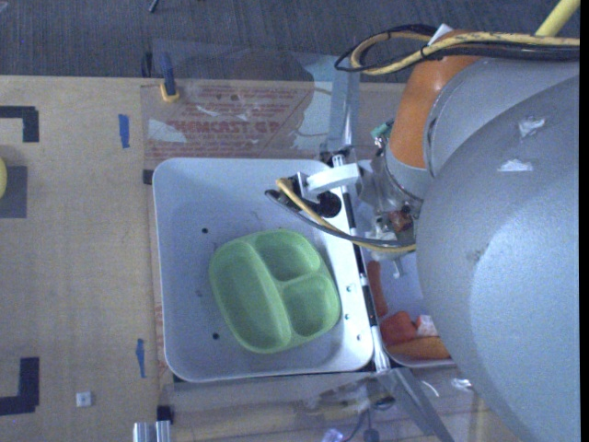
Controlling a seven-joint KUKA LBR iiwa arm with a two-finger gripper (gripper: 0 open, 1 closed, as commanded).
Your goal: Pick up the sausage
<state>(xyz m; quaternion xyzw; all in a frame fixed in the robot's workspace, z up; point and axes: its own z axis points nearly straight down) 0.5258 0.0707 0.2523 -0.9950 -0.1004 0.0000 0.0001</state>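
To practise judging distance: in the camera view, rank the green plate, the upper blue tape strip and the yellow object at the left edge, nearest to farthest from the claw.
Measured from the claw, near the wall between the bins:
1. The green plate, in the left bin.
2. The blue tape strip, on the bench, upper left.
3. The yellow object, at the far left edge.

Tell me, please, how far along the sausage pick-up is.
Nothing looks done yet. The arm hangs over the right bin, hiding most of it. A reddish-orange thing lies in that bin, possibly the sausage; I cannot see it gripped. The grasp and lift remain.
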